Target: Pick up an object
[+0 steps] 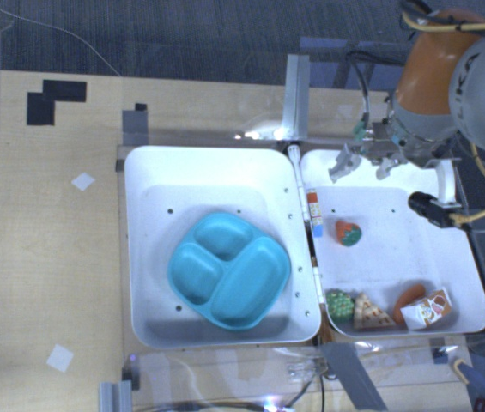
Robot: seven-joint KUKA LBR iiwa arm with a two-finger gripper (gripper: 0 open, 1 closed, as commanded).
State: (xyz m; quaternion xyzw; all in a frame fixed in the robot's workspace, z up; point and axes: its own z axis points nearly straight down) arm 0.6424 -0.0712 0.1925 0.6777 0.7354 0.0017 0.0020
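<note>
The claw (364, 163) is hanging spread open and holding nothing above the right bin's (474, 269) far edge. A strawberry (348, 233) is lying mid-bin with bare floor around it, while other toy foods are crowding the near wall.

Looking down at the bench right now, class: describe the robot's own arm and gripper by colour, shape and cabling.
The arm is rounded and pale grey, with a broad orange band above the wrist. Thin cables, dark and yellowish, loop over the top of that band. The gripper is small and metallic grey, ending in two slim light fingers. A black cylindrical part juts out beside it.
</note>
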